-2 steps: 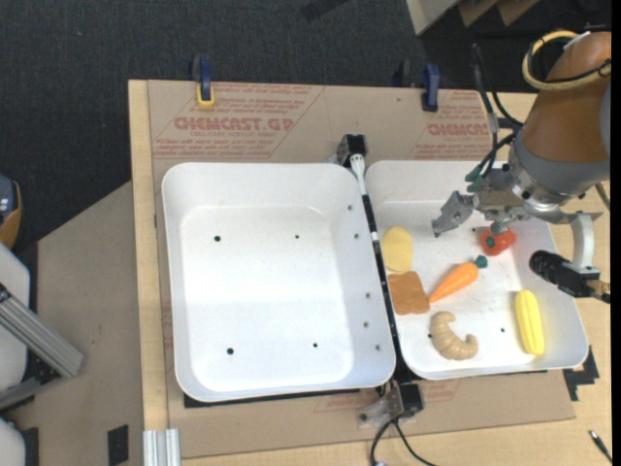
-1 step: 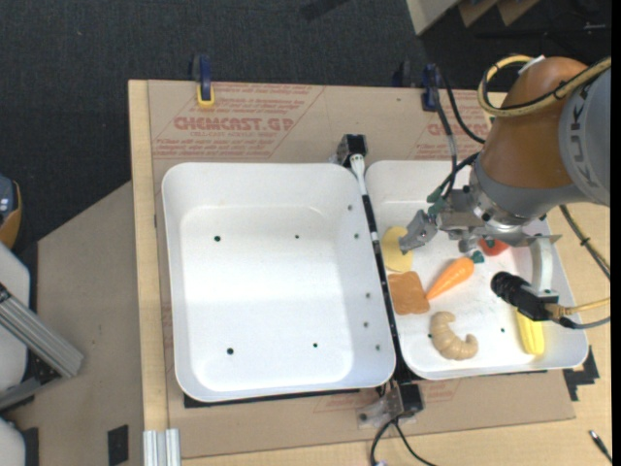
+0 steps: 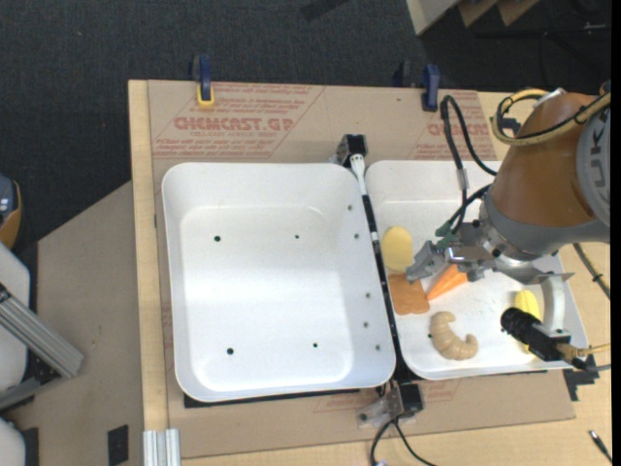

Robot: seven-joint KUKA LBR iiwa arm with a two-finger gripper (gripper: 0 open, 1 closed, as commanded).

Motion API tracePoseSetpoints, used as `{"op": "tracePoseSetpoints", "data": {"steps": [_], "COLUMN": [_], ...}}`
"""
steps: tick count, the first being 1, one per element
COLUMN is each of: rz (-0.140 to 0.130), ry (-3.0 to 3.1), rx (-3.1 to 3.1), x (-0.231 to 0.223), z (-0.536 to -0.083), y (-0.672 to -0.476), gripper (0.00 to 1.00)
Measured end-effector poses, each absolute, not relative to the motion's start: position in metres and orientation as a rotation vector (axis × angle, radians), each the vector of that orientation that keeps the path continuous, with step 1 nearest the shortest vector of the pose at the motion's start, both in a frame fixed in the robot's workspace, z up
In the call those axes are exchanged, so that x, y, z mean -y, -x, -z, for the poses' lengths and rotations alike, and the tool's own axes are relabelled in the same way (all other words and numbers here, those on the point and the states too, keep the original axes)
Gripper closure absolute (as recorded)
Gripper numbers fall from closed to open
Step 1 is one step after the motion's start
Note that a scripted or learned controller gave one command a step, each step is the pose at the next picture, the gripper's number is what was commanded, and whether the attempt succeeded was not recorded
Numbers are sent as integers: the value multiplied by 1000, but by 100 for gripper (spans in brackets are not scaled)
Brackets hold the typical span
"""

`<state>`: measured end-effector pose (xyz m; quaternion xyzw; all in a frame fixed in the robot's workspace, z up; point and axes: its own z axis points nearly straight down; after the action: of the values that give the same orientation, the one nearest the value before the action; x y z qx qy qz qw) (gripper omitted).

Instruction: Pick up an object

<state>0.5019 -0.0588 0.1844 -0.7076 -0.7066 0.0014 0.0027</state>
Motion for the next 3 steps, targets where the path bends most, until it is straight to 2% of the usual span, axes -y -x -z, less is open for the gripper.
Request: {"op": "tracePoseSetpoints", "data": {"steps": [3], "rz": [-1], "ry": [2221], "rx": [2220], "x": [59], "z": [-185], "y": [-504], "gripper": [0]}}
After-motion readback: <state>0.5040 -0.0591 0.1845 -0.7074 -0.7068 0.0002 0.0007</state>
